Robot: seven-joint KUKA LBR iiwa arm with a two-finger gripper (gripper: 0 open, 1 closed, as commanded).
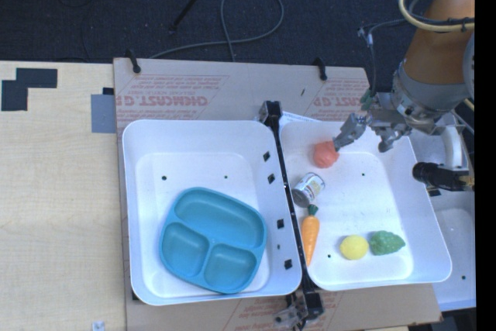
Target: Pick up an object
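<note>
Pink-red ball (325, 154) is seen in the right bin (422, 244), near that bin's far-left corner, resting on the bin floor; it is judged the likeliest target since it lies closest to the gripper (370, 134); no long axis is offered by it, being round, so approach angle is judged not to matter much. From the gripper the ball lies to the view's left and slightly toward the near side; one grey finger (348, 132) is seen slanting down to the ball's upper right edge, touching or just beside it, which cannot be settled; a second finger is seen well apart to the right, so the gripper is read as spread open with nothing between its fingers; the ball is not held. The coming move is judged to need a short shift to the left and down so the ball sits between the fingers before closing.

Small tin can (309, 187) is lying on its side just near-left of the ball; carrot (309, 238) is lying along the bin's left wall, long axis running near-to-far; yellow ball (354, 247) and green leafy piece (385, 243) are side by side near the front wall, well apart from the gripper. Blue divided plate (212, 239) is in the left bin (147, 143); both bins sit on the worktop (54, 190).
</note>
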